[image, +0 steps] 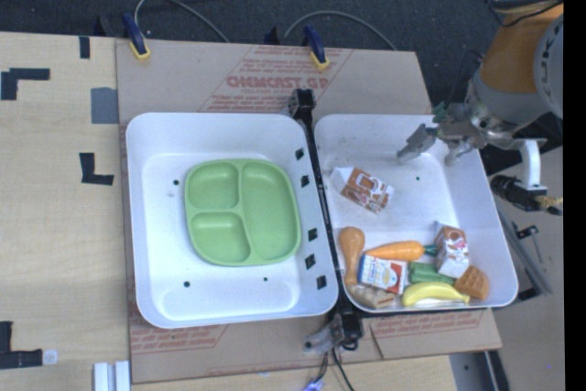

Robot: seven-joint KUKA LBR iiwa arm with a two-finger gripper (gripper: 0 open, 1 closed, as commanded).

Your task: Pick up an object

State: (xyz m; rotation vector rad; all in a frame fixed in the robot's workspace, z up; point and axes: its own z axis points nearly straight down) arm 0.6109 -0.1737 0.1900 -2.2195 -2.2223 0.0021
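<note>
White bins [151, 142], two, one green plate [243, 211], one carrot [396, 250]

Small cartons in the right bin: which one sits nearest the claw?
The brown-and-white carton, lying alone mid-bin just below-left of the claw. The red-and-white carton and the one by the right wall sit in the bottom pile.

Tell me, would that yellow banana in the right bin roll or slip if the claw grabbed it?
The banana looks like smooth toy plastic, so probably light, stiff and slippery. Its curve should stop it rolling far. It lies wedged against the bin's near wall among other toys, so it would likely barely shift if nudged.
</note>
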